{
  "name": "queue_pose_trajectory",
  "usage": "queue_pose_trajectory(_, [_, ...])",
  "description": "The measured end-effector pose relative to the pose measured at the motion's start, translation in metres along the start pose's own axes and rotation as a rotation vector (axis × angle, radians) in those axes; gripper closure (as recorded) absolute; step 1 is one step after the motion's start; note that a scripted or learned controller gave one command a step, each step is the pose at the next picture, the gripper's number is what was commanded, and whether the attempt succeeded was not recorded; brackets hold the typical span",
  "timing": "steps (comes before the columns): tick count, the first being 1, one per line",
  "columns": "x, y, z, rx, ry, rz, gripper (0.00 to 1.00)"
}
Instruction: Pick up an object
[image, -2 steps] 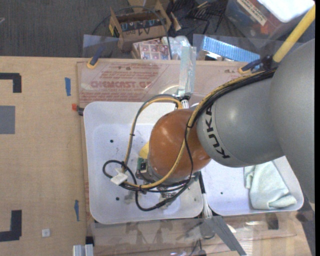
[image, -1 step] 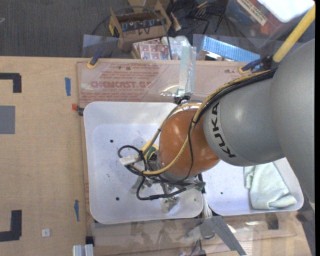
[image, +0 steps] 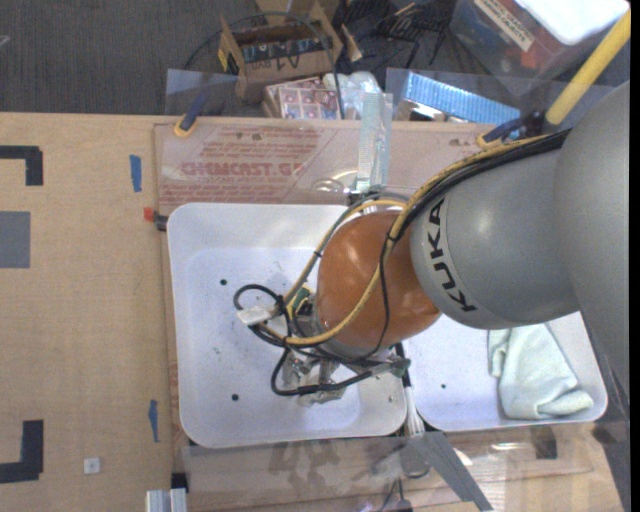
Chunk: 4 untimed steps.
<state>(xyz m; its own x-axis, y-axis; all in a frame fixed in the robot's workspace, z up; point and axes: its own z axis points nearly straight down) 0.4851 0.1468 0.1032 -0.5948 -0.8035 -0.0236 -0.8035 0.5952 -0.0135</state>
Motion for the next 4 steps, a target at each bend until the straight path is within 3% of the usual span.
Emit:
queue_pose_trajectory(1, [-0.014,0.011,0.011,-0.002,0.013,-0.086,1.00])
queue_pose_trajectory(2, [-0.028,-0.021,-0.022,-0.012,0.015,-0.179,1.00])
queue_pose_trajectory(3, [-0.038,0.000,-0.039,-0.012,0.013,-0.154,1.00])
queue_pose_trajectory(4, [-0.070,-0.009,-0.056,-0.008,0.016,0.215,1.00])
